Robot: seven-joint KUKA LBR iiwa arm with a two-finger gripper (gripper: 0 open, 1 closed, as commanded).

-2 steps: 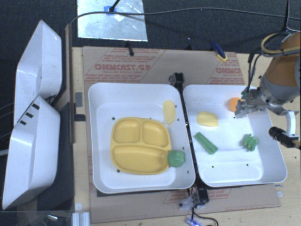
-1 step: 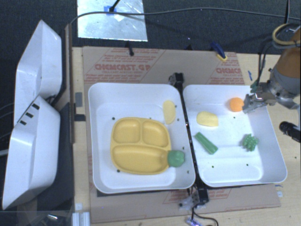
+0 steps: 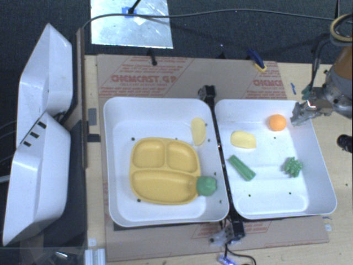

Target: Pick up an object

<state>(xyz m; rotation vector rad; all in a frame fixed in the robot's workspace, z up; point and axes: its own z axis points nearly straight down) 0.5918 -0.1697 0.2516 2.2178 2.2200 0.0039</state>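
Bench point(image 3: 325, 233) w/ printed cardboard sheet point(image 3: 165, 76) on it, carrying 2 white bins: left bin point(image 3: 118, 203), right bin point(image 3: 322, 192).

The arm point(image 3: 337, 76) (grey, orange-banded) reaches in with its gripper point(image 3: 304, 110) lowered.

Light: bright, even, from overhead
Glare: strong on the foil sheet point(image 3: 131, 15); white bins point(image 3: 165, 106) nearly washed out
Shadows: faint, short
Focus: slightly soft throughout

It was a robotics lab: left of the gripper point(image 3: 304, 110), two white bins point(image 3: 165, 106) sat on a cardboard-covered bench point(image 3: 143, 76).
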